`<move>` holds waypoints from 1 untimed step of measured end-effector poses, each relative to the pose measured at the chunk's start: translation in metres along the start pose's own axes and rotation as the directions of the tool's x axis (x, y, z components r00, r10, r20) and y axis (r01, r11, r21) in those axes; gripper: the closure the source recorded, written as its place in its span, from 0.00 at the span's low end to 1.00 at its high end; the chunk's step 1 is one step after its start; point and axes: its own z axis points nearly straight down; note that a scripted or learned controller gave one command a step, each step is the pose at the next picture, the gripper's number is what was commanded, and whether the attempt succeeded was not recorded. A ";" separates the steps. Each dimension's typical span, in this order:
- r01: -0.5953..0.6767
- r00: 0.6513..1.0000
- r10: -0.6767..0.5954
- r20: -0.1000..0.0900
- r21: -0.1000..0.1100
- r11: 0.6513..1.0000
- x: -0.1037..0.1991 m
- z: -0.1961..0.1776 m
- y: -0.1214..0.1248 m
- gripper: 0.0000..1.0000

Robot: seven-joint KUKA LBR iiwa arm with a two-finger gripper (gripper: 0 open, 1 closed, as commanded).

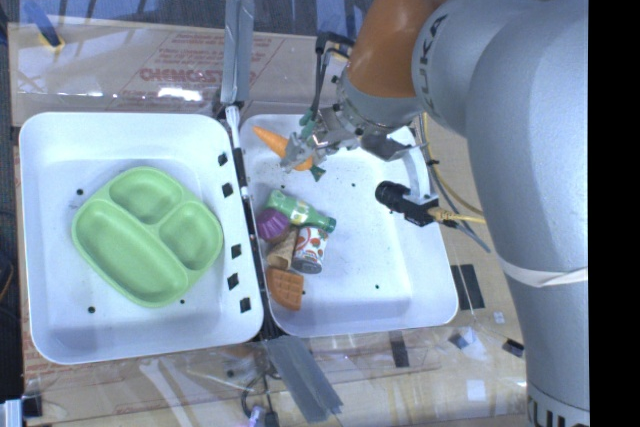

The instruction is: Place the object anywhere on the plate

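A green plate (147, 233) with three compartments lies in the left bin (60, 140), with nothing on it. An orange toy carrot (269, 140) with a green top lies at the far left corner of the right bin (400, 265). My gripper (301, 152) is down at the carrot's thick end, touching or just above it. The wrist hides how the gripper meets the carrot. The arm reaches in from the right, over the right bin's far side.
Near the right bin's left wall lie a green packet (300, 212), a purple piece (271, 225), a small can (310, 250) and a waffle-like piece (285, 288). A raised divider (236, 165) separates the bins.
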 end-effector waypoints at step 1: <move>-0.089 0.996 0.089 0.001 0.003 0.996 0.079 0.001 -0.010 1.00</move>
